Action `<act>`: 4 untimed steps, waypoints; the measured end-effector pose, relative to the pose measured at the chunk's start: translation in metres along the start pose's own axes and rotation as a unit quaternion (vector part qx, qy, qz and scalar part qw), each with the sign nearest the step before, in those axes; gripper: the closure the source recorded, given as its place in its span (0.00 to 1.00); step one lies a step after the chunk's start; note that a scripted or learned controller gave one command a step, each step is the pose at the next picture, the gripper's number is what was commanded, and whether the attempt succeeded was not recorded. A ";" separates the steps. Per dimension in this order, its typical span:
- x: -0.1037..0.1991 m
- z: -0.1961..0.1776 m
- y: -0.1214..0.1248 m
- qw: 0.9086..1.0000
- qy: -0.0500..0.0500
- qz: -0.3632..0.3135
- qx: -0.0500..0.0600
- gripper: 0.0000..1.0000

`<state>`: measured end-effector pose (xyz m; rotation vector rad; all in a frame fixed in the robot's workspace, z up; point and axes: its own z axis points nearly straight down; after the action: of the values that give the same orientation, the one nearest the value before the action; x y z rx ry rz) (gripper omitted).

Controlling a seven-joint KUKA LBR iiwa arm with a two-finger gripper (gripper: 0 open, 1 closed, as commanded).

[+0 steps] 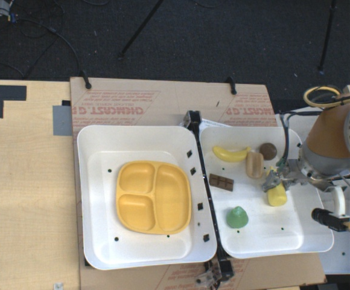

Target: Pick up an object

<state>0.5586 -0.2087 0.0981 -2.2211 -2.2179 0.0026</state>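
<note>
On my feed the counter runs pale wood along the left, with a cardboard sheet under the two bins. The left bin holds a yellow divided plate, lying flat near its middle, three compartments facing up.

Across the black divider, the right bin carries the loose items. A brown chocolate bar lies close to the divider. Nearer to me sits a green rounded piece, well apart from the rest. At the far side I see a yellow banana, and just right of it a tan block standing beside a dark brown ball; block and ball look to be touching or nearly so.

Further right, a small yellow object rests on the bin floor, right at the tip of the end effector. The end effector comes down over the bin's right part, just above that yellow object. I cannot tell from this angle whether it is apart or together, nor whether it grips anything. The arm, with its orange band, comes in from the right edge.
</note>
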 end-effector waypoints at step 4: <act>0.116 -0.118 -0.005 1.000 0.001 -0.003 0.000 1.00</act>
<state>0.5539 -0.0923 0.2160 -2.2120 -2.2241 0.0004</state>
